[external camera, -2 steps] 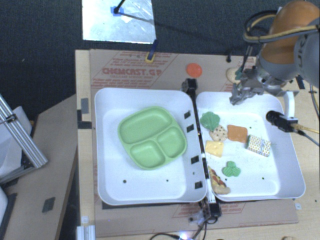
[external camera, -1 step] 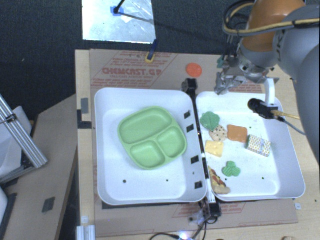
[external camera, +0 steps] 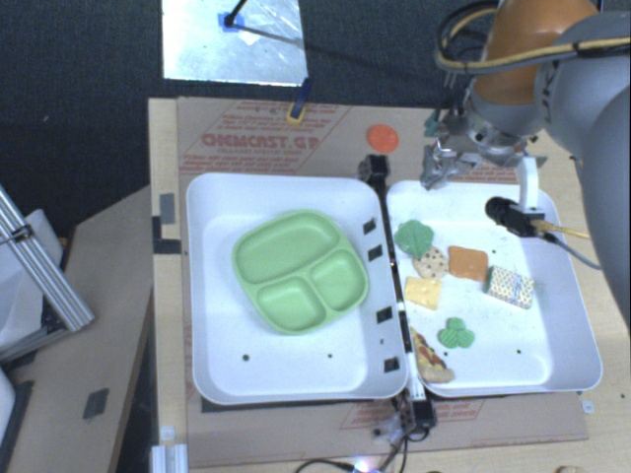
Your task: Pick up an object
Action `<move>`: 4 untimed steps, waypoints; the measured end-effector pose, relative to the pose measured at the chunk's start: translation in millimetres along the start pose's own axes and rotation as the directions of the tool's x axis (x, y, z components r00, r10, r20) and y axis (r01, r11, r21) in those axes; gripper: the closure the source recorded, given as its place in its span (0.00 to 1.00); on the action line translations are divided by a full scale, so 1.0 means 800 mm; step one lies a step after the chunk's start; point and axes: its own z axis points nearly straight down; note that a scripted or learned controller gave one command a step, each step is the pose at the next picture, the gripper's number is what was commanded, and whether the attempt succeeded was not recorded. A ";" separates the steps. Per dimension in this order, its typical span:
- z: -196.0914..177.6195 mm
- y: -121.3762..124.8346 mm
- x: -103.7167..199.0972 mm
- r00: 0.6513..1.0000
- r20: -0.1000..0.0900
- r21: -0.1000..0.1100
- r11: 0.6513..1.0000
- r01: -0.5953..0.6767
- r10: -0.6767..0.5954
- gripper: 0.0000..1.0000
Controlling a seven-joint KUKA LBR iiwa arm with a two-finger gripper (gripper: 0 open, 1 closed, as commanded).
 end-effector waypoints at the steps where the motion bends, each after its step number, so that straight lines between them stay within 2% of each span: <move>1: -0.001 -0.013 0.008 1.000 0.001 0.001 1.000 0.000 0.000 1.00; 3: 0.000 0.009 0.004 1.000 0.001 -0.002 1.000 0.001 -0.001 1.00; 4: 0.012 0.001 0.010 1.000 0.001 0.001 1.000 0.001 -0.001 1.00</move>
